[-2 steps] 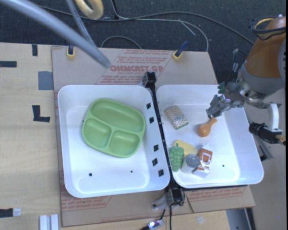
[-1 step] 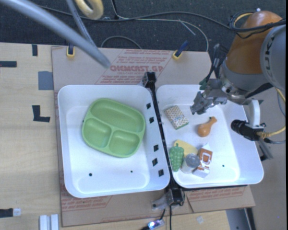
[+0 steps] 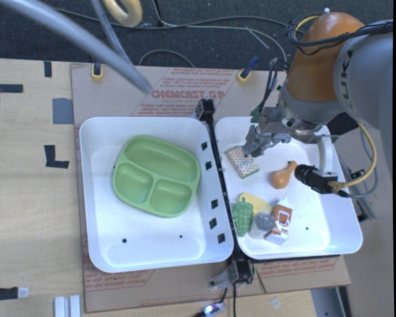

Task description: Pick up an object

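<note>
In the right-hand shallow white bin, a small square patterned packet lies near the divider, directly beside the tips of the grey two-finger gripper, which hangs low over the bin's upper left part; whether its fingers are parted or closed, or touching the packet, cannot be told from this angle. An orange pear-shaped toy sits just right of the packet, with a flat yellow piece, a green ridged toy, a grey round object and a small red-and-white carton clustered along the bin's lower half. The left white bin holds a green compartment tray. Both bins rest on a cardboard sheet.
</note>
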Robot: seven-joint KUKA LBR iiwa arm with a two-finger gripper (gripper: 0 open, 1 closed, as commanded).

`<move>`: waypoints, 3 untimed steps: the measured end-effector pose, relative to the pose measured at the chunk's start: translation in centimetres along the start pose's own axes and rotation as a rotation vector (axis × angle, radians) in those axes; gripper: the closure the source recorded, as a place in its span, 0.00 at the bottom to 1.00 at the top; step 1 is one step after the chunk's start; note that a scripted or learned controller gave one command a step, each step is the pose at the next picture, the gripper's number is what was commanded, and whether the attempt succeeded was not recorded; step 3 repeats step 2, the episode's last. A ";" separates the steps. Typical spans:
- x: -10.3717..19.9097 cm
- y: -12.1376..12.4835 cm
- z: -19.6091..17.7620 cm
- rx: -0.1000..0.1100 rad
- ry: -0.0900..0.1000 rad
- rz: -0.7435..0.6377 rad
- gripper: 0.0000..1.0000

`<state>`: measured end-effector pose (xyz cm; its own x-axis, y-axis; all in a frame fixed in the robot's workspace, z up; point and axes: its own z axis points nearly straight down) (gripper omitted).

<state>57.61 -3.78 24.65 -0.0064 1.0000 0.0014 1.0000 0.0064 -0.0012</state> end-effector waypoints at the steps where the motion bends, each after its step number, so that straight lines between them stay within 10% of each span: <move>1: 5.7 0.9 1.6 0.002 -0.001 0.000 1.00; 3: 11.6 2.3 1.3 0.000 0.000 -0.001 1.00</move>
